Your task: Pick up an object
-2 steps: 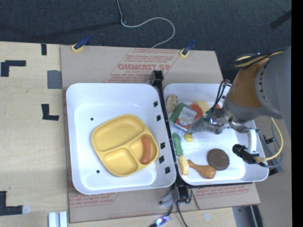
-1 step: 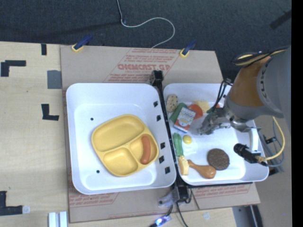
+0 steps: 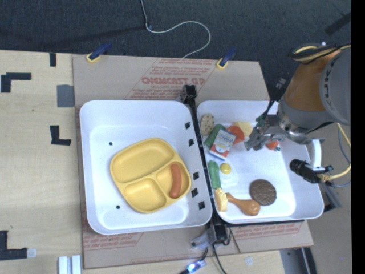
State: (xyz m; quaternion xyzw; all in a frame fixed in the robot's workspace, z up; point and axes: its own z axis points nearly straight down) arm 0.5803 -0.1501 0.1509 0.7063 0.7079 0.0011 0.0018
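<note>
Gripper (image 3: 259, 140) is hovering over the right bin (image 3: 296, 210); can't tell its state, probably needing to drop toward that tomato (image 3: 235, 133).

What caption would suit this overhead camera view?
Grey robot arm's gripper hovers over toy food in the right white bin; a sausage lies on the yellow divided plate.

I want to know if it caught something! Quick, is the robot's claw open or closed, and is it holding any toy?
Gripper: low in the right bin; open or closed, holding or not, cannot be told.
</note>
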